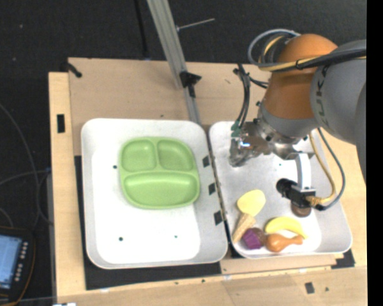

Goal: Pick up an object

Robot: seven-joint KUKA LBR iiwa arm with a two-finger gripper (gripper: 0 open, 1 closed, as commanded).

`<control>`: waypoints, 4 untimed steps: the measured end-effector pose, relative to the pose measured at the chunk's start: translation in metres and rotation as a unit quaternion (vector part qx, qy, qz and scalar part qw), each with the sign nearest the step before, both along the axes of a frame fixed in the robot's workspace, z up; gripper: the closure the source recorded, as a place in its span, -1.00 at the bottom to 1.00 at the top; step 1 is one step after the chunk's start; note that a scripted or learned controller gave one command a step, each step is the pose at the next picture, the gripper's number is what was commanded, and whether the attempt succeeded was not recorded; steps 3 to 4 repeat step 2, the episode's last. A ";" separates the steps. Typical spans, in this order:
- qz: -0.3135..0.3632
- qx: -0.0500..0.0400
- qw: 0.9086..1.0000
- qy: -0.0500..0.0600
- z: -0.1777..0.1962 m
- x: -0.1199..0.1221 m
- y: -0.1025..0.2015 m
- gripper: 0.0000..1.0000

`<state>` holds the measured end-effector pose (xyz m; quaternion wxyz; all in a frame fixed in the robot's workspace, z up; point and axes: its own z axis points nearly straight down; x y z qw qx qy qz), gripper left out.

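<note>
Hovering at the right bin's [325, 234] far-left corner, your gripper [241, 150] hasn't reached the toy food [268, 225]; I cannot tell how wide the claw stands; move nearer and descend.

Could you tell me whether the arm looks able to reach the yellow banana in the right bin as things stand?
Probably yes. The gripper hangs over the same right bin, and the banana lies uncovered near its front, though the drumstick touches it.

A robotics lab: plywood bench [134, 88], two white bins [96, 190], loose cables [13, 145].
</note>
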<state>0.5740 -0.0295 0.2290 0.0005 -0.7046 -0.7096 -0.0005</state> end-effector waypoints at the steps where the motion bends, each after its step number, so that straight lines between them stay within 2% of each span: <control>1: 0.000 0.000 1.000 0.000 -0.004 -0.013 0.048 1.00; 2: 0.000 0.000 1.000 0.000 -0.005 -0.033 0.095 1.00; 4: 0.000 0.000 1.000 0.000 -0.005 -0.033 0.095 1.00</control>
